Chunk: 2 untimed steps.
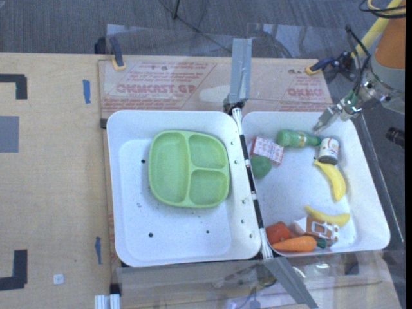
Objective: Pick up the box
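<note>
The gripper [328, 116] is poised at the right bin's [368, 172] upper right, fingers seemingly parted, nothing held. The box [268, 149] lies upper left in that bin. Approach underway; a leftward reach and descent are needed.

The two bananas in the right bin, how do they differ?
The upper banana lies in the open, running up and down the view beside a small can. The lower banana runs more sideways, and its lower edge is partly hidden by a small box. The upper one looks thicker. Both are yellow, curved, and lie in the right bin.
</note>
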Each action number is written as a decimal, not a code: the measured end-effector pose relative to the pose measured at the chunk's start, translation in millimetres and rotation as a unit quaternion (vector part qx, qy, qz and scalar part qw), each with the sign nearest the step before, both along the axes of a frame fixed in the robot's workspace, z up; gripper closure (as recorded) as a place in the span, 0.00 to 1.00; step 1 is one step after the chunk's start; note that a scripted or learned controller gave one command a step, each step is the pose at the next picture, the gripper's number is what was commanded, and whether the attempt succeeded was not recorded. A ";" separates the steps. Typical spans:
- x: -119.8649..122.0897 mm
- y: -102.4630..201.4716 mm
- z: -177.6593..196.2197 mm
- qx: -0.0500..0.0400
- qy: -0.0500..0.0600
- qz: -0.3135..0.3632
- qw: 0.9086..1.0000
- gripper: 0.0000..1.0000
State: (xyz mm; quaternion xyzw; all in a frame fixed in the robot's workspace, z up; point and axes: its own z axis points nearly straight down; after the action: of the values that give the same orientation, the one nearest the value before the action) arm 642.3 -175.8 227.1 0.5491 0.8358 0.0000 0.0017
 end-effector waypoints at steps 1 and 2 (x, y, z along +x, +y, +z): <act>-50.1 72.2 -116.2 0.001 0.002 0.028 1.000 0.00; -46.3 43.0 91.9 0.000 0.001 -0.018 1.000 0.00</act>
State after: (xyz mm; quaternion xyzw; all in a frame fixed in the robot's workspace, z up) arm 596.0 -132.7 319.0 0.5639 0.8259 -0.0003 0.0010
